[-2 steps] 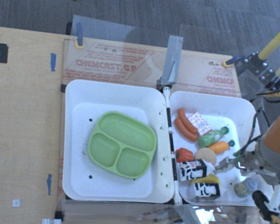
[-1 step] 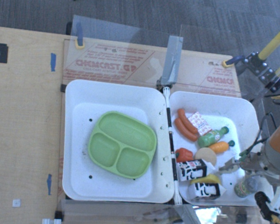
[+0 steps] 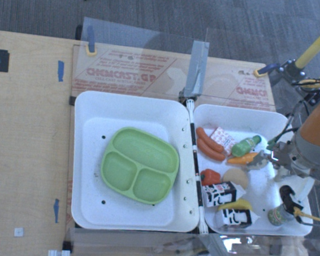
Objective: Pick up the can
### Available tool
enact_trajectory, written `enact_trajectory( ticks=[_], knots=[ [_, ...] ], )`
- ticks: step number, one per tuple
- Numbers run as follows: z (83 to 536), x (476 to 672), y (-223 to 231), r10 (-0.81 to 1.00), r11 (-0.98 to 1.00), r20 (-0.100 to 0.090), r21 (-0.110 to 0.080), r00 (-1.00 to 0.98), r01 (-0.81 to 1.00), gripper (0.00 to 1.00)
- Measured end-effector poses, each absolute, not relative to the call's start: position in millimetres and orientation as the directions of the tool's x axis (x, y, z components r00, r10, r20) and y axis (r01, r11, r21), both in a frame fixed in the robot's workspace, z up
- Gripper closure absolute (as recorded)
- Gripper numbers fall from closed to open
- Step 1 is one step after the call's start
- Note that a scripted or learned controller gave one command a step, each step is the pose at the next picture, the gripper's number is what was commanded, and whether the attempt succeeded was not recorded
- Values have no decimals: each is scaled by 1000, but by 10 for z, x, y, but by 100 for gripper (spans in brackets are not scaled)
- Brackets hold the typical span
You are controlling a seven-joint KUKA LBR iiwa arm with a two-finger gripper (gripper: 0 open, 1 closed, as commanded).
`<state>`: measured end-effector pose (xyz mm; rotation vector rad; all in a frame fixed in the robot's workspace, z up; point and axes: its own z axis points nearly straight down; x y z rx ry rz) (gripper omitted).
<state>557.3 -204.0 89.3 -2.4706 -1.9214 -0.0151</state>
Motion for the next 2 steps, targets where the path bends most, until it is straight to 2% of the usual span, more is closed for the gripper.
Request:
enact_trajectory(
  ticks=[1, 2],
  knots=[
    [835, 6598, -1868, 978, -211, -1, -27, 211, 977, 0],
    [872, 5859, -1996, 971, -237, 9, -1, 237, 971, 0]
  ],
)
